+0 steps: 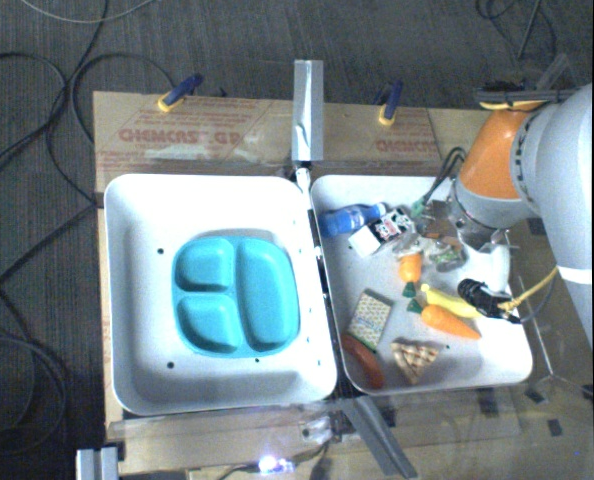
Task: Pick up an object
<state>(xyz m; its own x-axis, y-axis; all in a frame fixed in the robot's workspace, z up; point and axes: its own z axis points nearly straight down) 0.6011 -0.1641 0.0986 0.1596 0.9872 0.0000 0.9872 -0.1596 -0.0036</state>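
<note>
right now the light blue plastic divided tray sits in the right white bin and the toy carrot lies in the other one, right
Not quite. The camera view shows the light blue plastic divided tray in the left white bin; the orange toy carrot lies in the other one, the right white bin.

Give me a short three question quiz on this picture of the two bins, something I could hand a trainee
1. True or false: the blue divided tray lies in the left bin.
2. Which thing lies nearest the front edge of the right bin? A) the blue bottle B) the waffle wedge C) the small carrot
3. Fill in: the big carrot lies right beside a ____ banana.

Key
1. True.
2. B. The waffle wedge sits near the front wall; the bottle lies at the back, by the wall between the bins.
3. Yellow.
</note>
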